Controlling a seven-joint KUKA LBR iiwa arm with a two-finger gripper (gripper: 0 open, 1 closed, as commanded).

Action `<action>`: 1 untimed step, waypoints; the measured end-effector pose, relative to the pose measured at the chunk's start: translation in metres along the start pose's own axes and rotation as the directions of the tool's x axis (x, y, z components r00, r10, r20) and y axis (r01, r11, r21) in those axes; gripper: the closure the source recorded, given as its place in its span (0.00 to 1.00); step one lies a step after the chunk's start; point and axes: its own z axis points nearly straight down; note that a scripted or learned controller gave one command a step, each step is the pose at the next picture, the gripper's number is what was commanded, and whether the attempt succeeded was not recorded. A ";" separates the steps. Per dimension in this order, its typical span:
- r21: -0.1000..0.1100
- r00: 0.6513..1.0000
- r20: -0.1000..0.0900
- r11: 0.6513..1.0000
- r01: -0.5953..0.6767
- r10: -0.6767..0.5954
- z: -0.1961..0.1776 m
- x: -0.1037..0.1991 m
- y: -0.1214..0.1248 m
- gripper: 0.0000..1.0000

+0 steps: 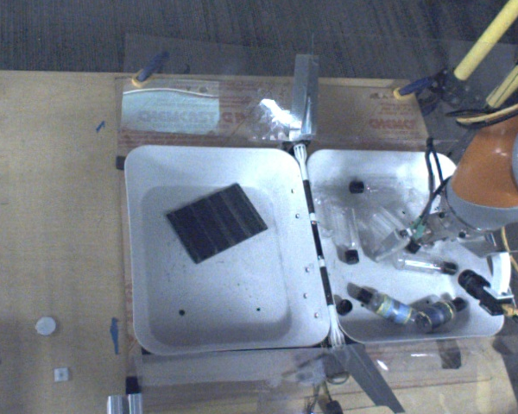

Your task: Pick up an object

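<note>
Along the right bin's [388, 330] near edge lies a small bottle [388, 307] with dark caps beside it. Clear tubes [367, 222] clutter that bin's middle, crowding the gripper [417, 231], whose state I cannot tell. A dark ribbed sheet [217, 222] lies alone in the left bin [147, 257] on the bench [43, 197].

One fixed camera looks down at a slant from above the bench, far enough to take in both bins: the left bin [147, 179] and the right bin [328, 166].
</note>
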 end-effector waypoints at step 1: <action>-0.007 1.000 0.003 1.000 -0.002 0.002 -0.012 -0.001 0.002 1.00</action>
